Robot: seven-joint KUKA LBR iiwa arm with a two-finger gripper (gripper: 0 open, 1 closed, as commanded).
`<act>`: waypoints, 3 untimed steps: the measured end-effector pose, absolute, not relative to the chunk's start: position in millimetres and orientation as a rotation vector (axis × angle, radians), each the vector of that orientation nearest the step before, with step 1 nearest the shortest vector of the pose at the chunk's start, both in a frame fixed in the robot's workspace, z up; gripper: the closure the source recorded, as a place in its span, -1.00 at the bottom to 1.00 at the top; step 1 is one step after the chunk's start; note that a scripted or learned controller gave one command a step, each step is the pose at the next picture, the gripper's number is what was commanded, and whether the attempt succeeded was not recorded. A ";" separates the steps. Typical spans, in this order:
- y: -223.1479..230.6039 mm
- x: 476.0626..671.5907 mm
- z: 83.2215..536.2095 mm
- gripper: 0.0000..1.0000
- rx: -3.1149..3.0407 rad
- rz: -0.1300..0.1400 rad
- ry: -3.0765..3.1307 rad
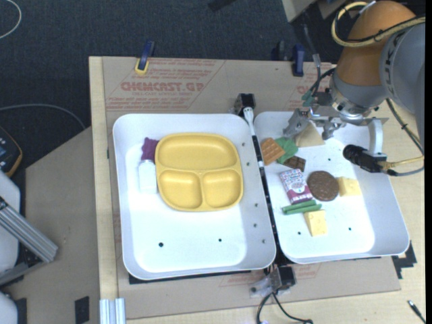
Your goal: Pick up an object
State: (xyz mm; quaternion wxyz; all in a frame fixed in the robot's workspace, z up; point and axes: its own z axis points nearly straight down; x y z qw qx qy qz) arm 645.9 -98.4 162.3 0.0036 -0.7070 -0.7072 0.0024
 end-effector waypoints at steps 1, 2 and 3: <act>-102.9 646.3 103.1 -1.00 -2.222 -0.003 -2.218; -101.4 651.3 92.5 -1.00 -2.224 -0.015 -2.226; -102.1 647.9 97.0 1.00 -2.222 -0.002 -2.222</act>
